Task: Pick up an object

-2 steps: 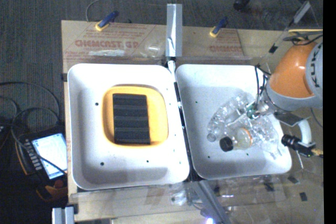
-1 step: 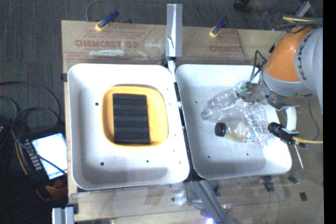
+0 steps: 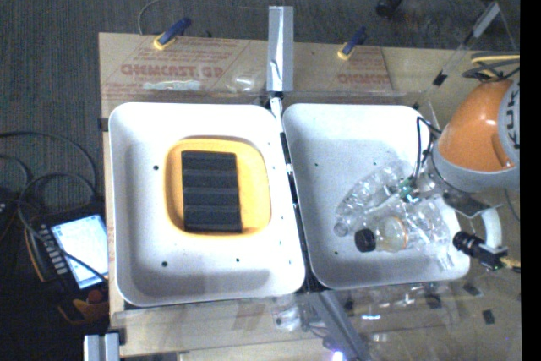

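Two shallow white bins were seen side by side on a wooden tabletop. In the left bin a yellow tray-like object was laid flat near the middle, with a black ribbed block resting inside it. In the right bin a clear plastic bottle with a black cap was found lying on its side toward the near right corner, its cap pointed to the left. Crumpled clear plastic was spread just above and around the bottle, touching it. The arm, grey with an orange band, was seen reaching in from the right over the right bin's right edge. The pincer was placed low over the crumpled plastic, just above the bottle, but how far it was parted could not be told, and nothing could be made out as held by it. Two blue-and-yellow clamps were fixed along the tabletop's far edge.
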Available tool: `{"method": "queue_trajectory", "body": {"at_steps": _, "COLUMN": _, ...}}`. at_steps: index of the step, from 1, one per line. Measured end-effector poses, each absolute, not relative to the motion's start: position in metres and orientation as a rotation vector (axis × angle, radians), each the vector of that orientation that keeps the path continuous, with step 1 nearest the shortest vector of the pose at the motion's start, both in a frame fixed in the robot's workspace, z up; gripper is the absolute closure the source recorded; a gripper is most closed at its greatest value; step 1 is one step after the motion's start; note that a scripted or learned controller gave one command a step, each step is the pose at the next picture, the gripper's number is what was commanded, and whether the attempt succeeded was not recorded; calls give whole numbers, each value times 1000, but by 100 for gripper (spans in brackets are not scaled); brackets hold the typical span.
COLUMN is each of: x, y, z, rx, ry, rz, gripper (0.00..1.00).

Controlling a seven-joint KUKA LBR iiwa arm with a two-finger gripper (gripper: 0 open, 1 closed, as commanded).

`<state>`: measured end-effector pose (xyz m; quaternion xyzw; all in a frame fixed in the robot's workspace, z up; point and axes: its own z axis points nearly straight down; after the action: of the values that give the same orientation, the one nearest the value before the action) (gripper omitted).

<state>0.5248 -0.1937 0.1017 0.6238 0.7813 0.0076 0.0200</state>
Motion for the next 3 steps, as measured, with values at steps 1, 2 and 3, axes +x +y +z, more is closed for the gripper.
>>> {"method": "queue_trajectory", "body": {"at_steps": 1, "x": 588, "y": -193, "z": 100, "rx": 2340, "ry": 2073, "rz": 38, "gripper": 0}}
{"method": "queue_trajectory", "body": {"at_steps": 2, "x": 573, "y": -181, "z": 101, "rx": 2044, "ry": 2335, "rz": 21, "gripper": 0}}
{"method": "queue_trajectory", "body": {"at_steps": 3, "x": 562, "y": -156, "z": 102, "rx": 1863, "ry": 2479, "rz": 18, "gripper": 0}}
